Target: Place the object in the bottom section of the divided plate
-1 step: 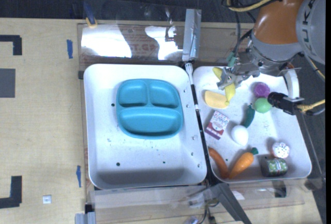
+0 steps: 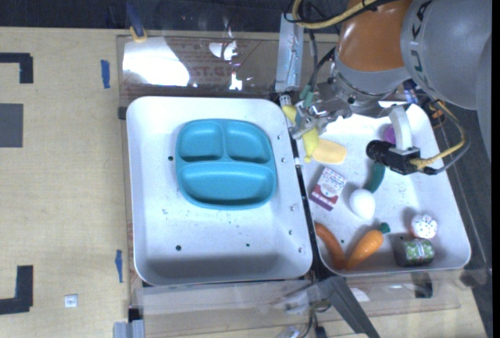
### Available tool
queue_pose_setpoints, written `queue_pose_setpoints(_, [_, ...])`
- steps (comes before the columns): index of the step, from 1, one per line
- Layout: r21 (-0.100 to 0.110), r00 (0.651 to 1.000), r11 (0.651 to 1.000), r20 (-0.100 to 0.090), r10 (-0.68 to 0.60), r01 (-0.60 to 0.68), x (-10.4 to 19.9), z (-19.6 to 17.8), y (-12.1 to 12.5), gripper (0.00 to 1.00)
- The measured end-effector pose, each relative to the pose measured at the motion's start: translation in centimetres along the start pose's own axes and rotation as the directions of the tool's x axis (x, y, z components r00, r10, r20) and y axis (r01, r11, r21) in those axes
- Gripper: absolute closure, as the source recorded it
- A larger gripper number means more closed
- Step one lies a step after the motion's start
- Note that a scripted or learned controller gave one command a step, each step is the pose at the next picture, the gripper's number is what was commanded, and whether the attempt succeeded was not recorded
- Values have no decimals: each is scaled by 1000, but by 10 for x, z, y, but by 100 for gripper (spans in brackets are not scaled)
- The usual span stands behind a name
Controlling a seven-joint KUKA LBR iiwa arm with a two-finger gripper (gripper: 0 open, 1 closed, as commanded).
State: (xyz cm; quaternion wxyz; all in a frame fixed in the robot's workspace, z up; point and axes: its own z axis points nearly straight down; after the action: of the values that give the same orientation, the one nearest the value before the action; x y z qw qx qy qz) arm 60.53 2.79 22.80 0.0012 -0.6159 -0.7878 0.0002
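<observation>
The blue divided plate (image 2: 226, 161) lies in the left white bin (image 2: 156, 235); its wide bottom section faces the front and has nothing in it. My gripper (image 2: 307, 115) hangs low over the near-left corner of the right bin (image 2: 453, 243), by the wall between the two bins. A yellow toy piece (image 2: 326, 150) lies just below the gripper, and a small yellow bit (image 2: 290, 112) shows at the gripper's left side. Whether the gripper touches either of them is unclear.
The right bin also holds a pink and white packet (image 2: 328, 188), a white egg (image 2: 362, 204), two orange carrot-like pieces (image 2: 366, 244) (image 2: 330, 245), a dark green piece (image 2: 377, 174), a speckled ball (image 2: 424, 226) and a green can (image 2: 414, 252). The arm's grey and orange body (image 2: 391, 16) covers the bin's far side.
</observation>
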Motion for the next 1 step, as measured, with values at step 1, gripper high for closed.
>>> queue_pose_setpoints(1, [-2, 941, 941, 2, -339, 339, 62, -8, 4, 100])
